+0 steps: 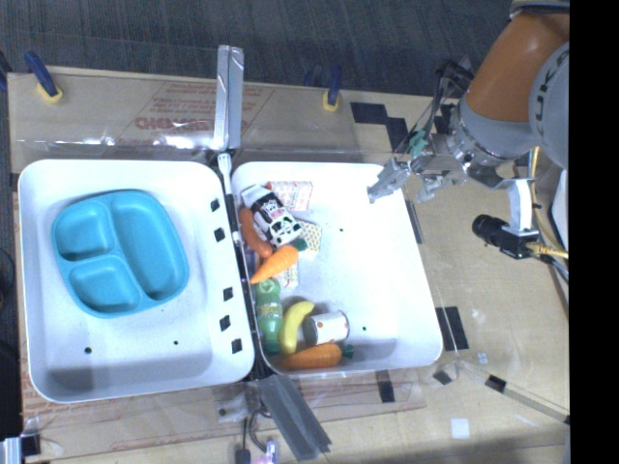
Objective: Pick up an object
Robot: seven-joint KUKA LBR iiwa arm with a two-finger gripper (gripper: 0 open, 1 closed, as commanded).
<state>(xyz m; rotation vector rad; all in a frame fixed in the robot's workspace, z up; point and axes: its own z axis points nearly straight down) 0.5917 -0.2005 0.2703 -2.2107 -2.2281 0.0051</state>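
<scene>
Down at the bottom of the right bin [411,288], toys crowd its left wall: an orange carrot [309,358], a small can [330,328], a yellow banana [294,323], a green piece [267,298], then another carrot [275,262] and a black-and-white figure [274,217] higher up. Left of them, the left bin [58,365] holds a blue divided tray [120,250]. Farther up, over the right bin's upper right corner, hangs the gripper [385,184]; whether its jaws are parted or closed I cannot tell.
</scene>
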